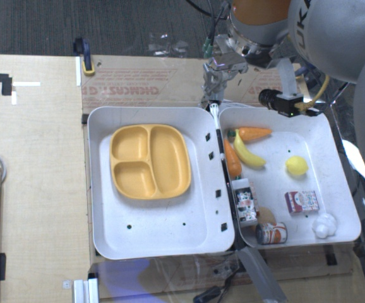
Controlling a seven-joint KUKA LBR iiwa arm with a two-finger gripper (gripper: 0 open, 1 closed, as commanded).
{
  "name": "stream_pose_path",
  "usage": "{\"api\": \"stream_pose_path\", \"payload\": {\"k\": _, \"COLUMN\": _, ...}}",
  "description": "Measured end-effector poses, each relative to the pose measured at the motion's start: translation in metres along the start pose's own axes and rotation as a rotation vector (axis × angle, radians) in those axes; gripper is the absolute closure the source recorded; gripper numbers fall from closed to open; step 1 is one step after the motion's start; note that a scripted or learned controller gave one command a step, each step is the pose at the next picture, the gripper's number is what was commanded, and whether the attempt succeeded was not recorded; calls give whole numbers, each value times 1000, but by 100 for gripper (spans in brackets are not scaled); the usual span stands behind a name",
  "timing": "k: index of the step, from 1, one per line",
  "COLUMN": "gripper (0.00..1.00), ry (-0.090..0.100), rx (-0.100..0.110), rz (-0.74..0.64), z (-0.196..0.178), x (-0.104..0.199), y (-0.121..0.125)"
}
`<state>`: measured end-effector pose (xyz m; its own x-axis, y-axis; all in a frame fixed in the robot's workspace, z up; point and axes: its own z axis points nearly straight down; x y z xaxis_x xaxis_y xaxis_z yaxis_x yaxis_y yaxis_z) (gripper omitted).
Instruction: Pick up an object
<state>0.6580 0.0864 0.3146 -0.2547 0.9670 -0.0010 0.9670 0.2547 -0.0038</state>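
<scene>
Gripper (215, 87) hangs above the far rim where the two bins meet; its state cannot be told. Right bin (334, 137): two carrots (254, 132), banana (248, 153), lemon (297, 165), cartons, can (271, 233). Left bin (163, 232): yellow divided plate (150, 161).

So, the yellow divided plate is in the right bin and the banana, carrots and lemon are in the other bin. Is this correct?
Not quite. The camera view shows the yellow divided plate in the left bin, not the right one. The banana, carrots and lemon are in the other bin, the right one.
</scene>
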Motion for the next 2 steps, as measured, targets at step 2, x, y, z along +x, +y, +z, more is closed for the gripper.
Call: {"api": "stream_pose_path", "payload": {"k": 2, "gripper": 100, "ry": 0, "rx": 3, "rz": 368, "z": 43, "x": 65, "y": 12}}
